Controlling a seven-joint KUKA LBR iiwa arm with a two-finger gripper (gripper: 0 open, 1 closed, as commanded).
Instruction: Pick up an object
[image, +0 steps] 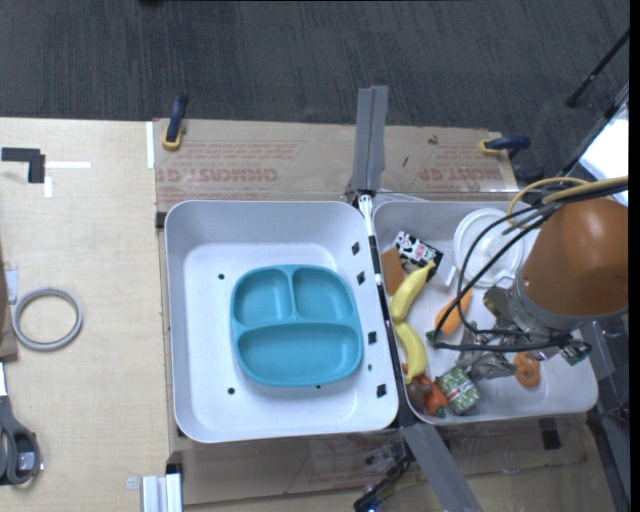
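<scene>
The right bin (520, 408) holds a pile of small objects. Two yellow bananas (412, 290) (411, 350) lie along its left wall. A black-and-white carton (415, 248) sits behind them, and an orange carrot-like piece (452, 315) lies in the middle. A green box (458, 390) and a red item (430, 395) rest at the front. My gripper (487, 352) hangs low over the bin's centre, just right of the bananas and above the green box. A small orange item (527, 370) sits beside it. The arm's orange band (580, 255) hides the bin's right part.
The left bin (190, 300) holds a blue divided plate (296, 325). A white ring-shaped dish (478, 240) sits at the back of the right bin. On the bench to the left lie a grey tape roll (45, 318) and scissors (15, 450). Cables loop over the arm.
</scene>
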